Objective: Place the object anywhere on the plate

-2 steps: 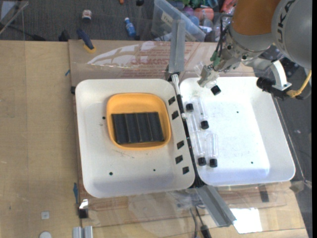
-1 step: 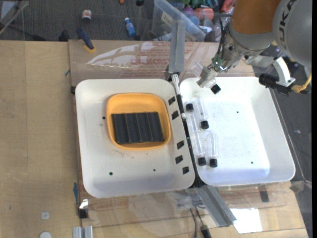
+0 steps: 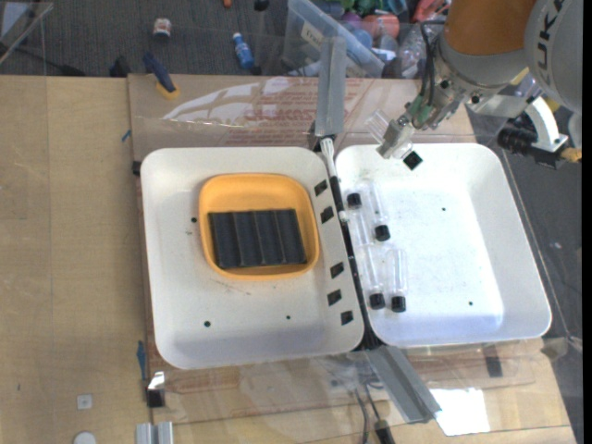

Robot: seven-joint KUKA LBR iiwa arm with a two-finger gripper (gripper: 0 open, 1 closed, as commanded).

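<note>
While the clear-plastic fingers [image 3: 400, 144] hang over the right white bin's [image 3: 518, 248] back edge, grip unreadable, the dark ribbed rectangular block [image 3: 257, 238] already lies on the orange plate [image 3: 259, 189]; judgement: retreat straight upward.

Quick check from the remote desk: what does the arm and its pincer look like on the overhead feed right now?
The arm is grey with a broad orange band above the wrist and dark lettering on the grey shell. Thin cables run down the wrist. The pincer has pale, translucent-looking fingers with a small black tip, plus a green part just above them.
</note>
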